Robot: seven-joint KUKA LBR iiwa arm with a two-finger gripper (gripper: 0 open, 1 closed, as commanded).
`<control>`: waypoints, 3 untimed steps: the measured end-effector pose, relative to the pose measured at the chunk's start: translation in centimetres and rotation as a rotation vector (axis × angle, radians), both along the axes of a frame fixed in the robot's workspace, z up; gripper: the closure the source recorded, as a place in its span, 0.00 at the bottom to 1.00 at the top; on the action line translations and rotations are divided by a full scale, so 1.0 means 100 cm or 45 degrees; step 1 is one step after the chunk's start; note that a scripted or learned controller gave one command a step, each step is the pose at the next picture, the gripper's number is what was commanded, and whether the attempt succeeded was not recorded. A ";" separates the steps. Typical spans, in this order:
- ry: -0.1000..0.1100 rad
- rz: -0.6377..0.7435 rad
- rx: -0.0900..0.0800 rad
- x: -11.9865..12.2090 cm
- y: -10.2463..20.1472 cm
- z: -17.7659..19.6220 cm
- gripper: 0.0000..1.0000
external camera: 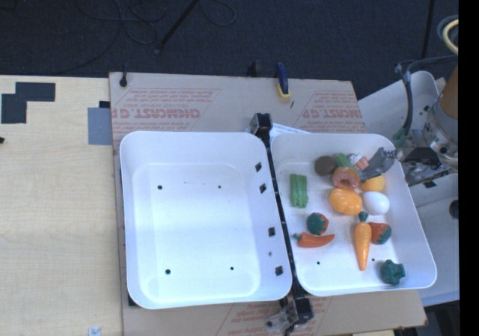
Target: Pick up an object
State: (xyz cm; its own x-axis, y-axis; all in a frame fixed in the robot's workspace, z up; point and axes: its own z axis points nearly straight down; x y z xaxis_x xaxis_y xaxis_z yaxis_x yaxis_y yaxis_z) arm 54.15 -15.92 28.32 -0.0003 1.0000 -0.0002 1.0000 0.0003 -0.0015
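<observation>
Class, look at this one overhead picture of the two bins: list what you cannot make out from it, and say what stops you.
- Gripper, camera view: too small and dark to tell whether the jaws are open or shut.
- Yellow item: partly covered by the gripper, so its kind is unclear.
- Green piece by the pink doughnut: too small to name.
- Arm: cut off by the right edge.

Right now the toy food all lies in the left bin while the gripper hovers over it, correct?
Not quite: the camera view shows the toy food in the right bin, not the left bin. The gripper does hover over it.
</observation>
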 end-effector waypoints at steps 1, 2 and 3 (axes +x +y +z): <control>0.016 0.000 0.005 -0.019 -0.007 -0.166 0.00; -0.010 0.004 -0.002 0.031 0.017 -0.195 0.00; -0.003 0.003 0.001 0.088 0.060 -0.195 0.00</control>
